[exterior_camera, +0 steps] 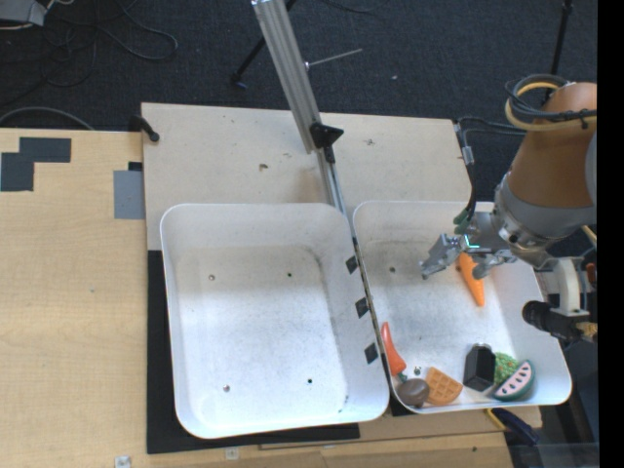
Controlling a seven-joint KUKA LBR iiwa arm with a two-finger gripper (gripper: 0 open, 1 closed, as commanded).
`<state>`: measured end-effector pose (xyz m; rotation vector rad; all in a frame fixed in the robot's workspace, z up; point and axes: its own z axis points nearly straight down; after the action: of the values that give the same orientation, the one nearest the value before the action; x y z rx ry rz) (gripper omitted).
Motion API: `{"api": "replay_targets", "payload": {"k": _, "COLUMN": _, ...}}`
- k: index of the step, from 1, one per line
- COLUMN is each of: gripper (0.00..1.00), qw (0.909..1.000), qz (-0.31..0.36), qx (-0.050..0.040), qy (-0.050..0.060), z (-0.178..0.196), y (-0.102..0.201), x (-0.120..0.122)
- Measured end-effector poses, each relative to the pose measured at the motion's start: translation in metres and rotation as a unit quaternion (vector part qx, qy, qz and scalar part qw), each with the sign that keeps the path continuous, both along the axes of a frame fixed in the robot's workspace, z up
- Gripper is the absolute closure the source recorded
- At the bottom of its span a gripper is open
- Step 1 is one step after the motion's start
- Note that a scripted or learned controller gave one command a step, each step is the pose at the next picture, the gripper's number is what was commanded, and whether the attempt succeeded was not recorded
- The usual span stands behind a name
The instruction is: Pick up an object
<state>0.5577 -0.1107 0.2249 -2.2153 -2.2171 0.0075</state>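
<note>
Carrot lay in the right bin, touching our tool — whether the tool was gripping it, we could not tell. Near the bin's front edge sat a watermelon slice, a black block, a waffle and a red pepper.

An orange carrot lies slantwise in the right bin, near its far right side.
</note>
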Motion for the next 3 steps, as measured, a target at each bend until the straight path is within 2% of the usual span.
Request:
{"api": "replay_targets", "payload": {"k": 1, "gripper": 0.00, "qw": 1.0000, "qz": -0.002, "qx": -0.0004, "qy": -0.003, "z": 0.002, "y": -0.001, "x": 0.001}}
{"api": "replay_targets", "payload": {"k": 2, "gripper": 0.00, "qw": 1.0000, "qz": -0.001, "qx": -0.0002, "qy": 0.000, "z": -0.051, "y": -0.011, "x": -0.003}}
{"api": "replay_targets", "payload": {"k": 3, "gripper": 0.00, "qw": 1.0000, "qz": -0.001, "qx": 0.0001, "qy": 0.000, "z": -0.095, "y": -0.007, "x": -0.001}}
